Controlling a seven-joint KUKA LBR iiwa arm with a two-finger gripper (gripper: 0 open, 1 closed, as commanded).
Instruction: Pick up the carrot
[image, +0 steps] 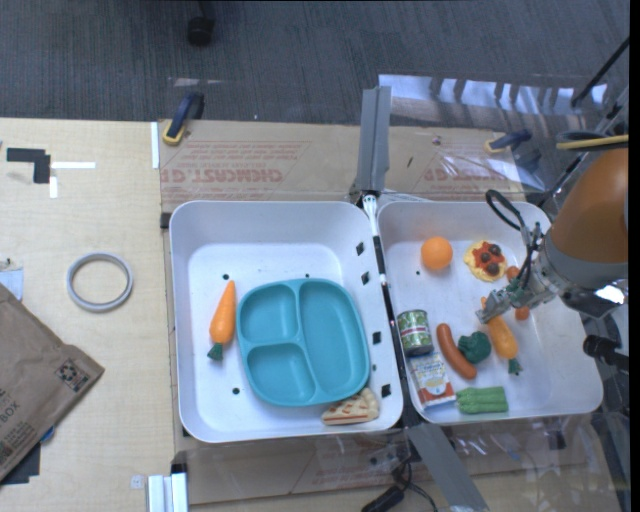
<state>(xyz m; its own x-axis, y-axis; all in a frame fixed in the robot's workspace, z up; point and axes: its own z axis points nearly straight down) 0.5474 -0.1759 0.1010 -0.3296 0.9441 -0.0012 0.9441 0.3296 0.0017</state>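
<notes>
Arm: enters from the right edge of the frame, orange band (600, 205) uppermost, wrist bent down and leftward into the right bin (560, 400)
Gripper (497, 305): low over the right bin's right half, tips pointing lower left; whether it is clenched or released cannot be told; nothing is seen held
Carrot (222, 317): in the left bin (190, 400), lying near its left wall, just beside the teal plate (300, 340); leafy end toward the bottom; well apart from the gripper
Second carrot (503, 338): in the right bin, just below the gripper, beside a green vegetable (474, 347) and a sausage (454, 351)
Also in right bin: orange (436, 253); can (413, 332); small pizza (486, 258)
Left bin, bottom: waffle slice (351, 408) at the plate's lower edge
</notes>
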